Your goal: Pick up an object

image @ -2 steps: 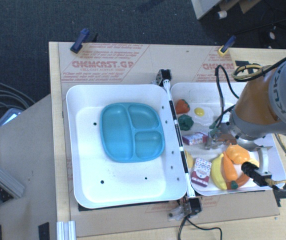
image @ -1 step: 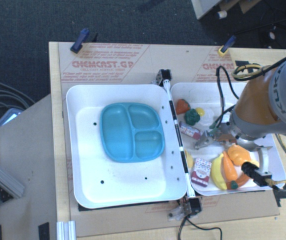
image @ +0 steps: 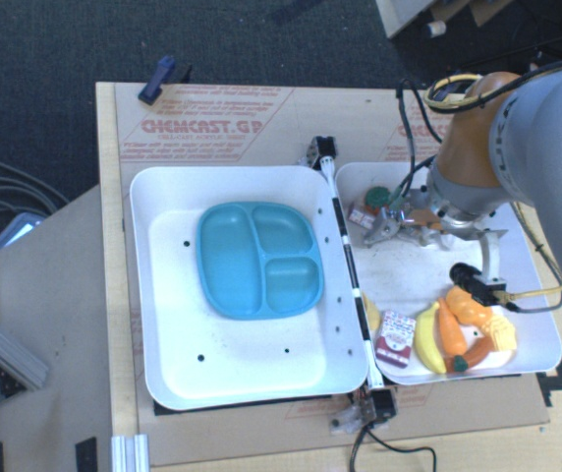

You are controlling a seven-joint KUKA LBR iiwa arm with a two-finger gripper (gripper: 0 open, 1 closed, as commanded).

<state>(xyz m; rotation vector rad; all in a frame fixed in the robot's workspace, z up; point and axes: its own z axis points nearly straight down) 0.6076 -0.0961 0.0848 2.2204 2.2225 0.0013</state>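
My gripper (image: pixel 379 222) is low in the far-left part of the right bin (image: pixel 399 273), reaching in from the right below the orange-banded wrist. Just beside its tip lies a small green and brown object (image: pixel 374 198), touching or nearly touching it; I cannot tell which. At the bin's near end lie a banana (image: pixel 426 338), a carrot (image: pixel 451 334), an orange piece (image: pixel 466 308), a yellow block (image: pixel 500 332) and a small red and white box (image: pixel 395 334). Nothing is visibly lifted off the bin floor.
The left bin (image: pixel 163 264) holds a blue divided plate (image: pixel 259 260). A black clip with a yellow cable (image: pixel 473 280) hangs from the arm over the right bin. A divider rail (image: pixel 343 254) runs between the bins. A blue peg (image: pixel 156 80) lies on the board's far-left corner.
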